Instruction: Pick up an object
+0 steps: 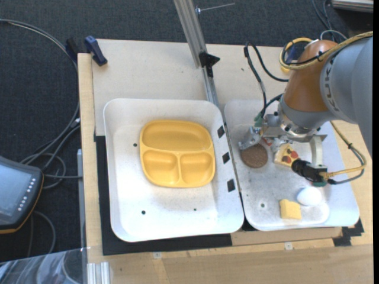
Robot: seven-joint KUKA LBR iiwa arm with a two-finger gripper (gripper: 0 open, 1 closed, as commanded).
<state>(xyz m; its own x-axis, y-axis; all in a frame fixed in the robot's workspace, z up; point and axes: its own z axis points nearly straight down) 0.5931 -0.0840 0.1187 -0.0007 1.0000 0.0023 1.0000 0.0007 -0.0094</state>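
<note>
Objects: 1 brown disc point(255, 157), 1 white ball point(308, 196), 1 yellow block point(289, 209).

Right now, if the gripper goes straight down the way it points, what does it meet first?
Most likely the brown round disc in the right bin: the gripper sits just above its upper edge. Depth is unclear, so it may clip the rim or land on the bin floor beside it.

Two bins sit side by side on the bench point(148, 70): the left bin point(118, 158) holds a three-compartment plate point(176, 152) near its middle. In the right bin point(260, 194), a round cookie point(255, 156) lies near the left wall with a pizza slice point(288, 156) just to its right. A cheese wedge point(289, 209) and a ball point(308, 196) rest side by side toward the front, ball to the right.
</note>
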